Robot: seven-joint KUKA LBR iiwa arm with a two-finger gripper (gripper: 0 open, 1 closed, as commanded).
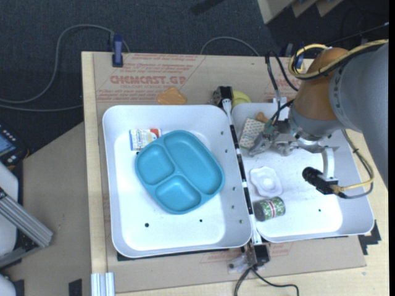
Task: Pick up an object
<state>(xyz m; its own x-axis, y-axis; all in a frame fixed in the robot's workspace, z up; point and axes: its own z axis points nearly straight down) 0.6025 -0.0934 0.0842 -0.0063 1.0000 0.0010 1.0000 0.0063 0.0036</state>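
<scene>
Your pincer (266,137) is low in the right bin (355,217) by a patterned packet (250,131). I cannot tell if it grips; nothing is lifted yet.

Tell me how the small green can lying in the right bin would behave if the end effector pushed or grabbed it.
The green can lies on its side on the right bin floor, so a push would probably roll it. Its rounded wall looks smooth, so fingers may slip off. It looks small, likely light.
</scene>
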